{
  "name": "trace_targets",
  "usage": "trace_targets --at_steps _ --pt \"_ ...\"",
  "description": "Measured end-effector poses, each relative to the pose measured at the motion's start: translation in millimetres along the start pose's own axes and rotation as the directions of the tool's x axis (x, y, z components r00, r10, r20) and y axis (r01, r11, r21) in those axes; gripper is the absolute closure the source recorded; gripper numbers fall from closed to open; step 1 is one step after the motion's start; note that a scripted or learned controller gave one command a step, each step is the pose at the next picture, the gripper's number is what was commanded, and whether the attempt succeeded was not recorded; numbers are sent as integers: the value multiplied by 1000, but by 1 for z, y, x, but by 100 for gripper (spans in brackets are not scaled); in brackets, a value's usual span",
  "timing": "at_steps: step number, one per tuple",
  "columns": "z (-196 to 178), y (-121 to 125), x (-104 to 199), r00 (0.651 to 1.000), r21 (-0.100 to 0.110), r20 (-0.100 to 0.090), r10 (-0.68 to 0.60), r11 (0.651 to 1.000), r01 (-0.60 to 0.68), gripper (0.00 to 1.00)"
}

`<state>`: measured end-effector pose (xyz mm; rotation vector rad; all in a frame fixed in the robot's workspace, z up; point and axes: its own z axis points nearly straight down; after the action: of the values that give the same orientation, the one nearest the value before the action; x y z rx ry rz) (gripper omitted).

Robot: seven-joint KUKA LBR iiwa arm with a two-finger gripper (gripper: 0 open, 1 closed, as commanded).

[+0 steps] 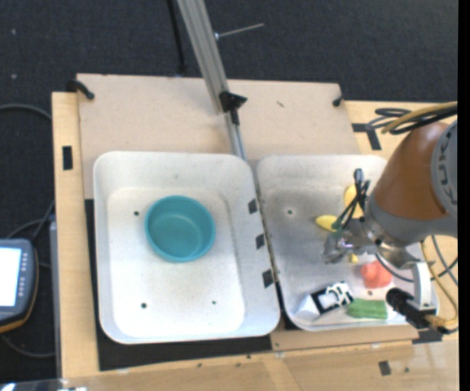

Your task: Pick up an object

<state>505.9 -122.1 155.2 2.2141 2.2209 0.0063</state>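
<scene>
We see the pincer (338,249) low in the right bin (296,186), beside a yellow object (327,221) — probably light, smooth plastic, best taken across its narrow middle. We cannot tell how the pincer stands.

teal round bowl (180,228) upright in the left bin; in the right bin, a yellow piece (327,221) beside the arm, a red-orange object (374,276), a green oblong (367,309) lying flat, and a black-and-white item (330,298) near the front wall.
</scene>
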Motion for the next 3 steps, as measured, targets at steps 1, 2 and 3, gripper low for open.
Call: trace_targets --at_steps 1,2,3 --pt "-44 3 -5 1000 0 0 0 1000 0 100" --pt "-108 6 -2 1000 -3 1 -1 1000 1 100" --pt "-110 24 57 1000 4 -2 -6 1000 6 100"
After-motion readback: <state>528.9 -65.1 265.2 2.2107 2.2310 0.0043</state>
